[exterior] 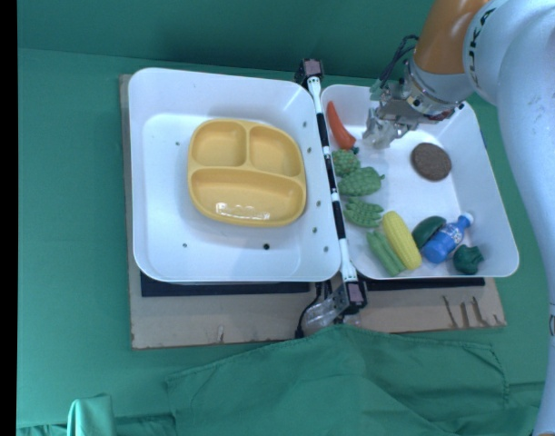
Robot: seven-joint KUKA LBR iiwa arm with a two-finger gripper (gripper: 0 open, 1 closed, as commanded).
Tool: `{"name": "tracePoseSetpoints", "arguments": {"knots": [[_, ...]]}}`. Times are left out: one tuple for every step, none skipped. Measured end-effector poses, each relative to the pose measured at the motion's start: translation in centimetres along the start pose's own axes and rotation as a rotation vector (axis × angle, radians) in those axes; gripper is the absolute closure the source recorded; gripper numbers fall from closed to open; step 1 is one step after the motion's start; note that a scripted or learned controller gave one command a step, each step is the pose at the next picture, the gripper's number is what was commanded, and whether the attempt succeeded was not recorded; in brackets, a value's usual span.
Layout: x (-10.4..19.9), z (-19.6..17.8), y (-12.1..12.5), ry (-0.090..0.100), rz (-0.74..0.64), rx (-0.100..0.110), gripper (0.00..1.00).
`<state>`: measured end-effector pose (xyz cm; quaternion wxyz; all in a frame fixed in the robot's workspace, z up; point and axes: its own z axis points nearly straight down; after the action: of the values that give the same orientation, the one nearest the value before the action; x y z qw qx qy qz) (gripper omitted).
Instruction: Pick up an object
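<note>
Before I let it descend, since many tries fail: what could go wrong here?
The pincer hangs over bare floor of the right bin, between the carrot and the brown disc, so it may close on nothing. The carrot lies against the bin wall, leaving a finger little room.

We see a desk (68, 198) covered in green cloth. On it lies a flat brown cardboard sheet (222, 321), spreading below and to the left of the fingers. Two shallow white bins rest on the cardboard side by side: the right bin (481, 184) directly beneath the fingers, the left bin (163, 216) beside it. A rumpled green cloth (350, 384) overlaps the cardboard's near edge.
</note>
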<state>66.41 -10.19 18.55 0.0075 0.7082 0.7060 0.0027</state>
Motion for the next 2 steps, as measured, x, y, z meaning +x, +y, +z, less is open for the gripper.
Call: {"name": "tracePoseSetpoints", "arguments": {"knots": [[0.4, -5.8, -2.1, 0.005, 0.0, 0.003, 1.0], [-4.5, 0.1, -8.1, 0.006, 0.007, 0.003, 1.0]]}}
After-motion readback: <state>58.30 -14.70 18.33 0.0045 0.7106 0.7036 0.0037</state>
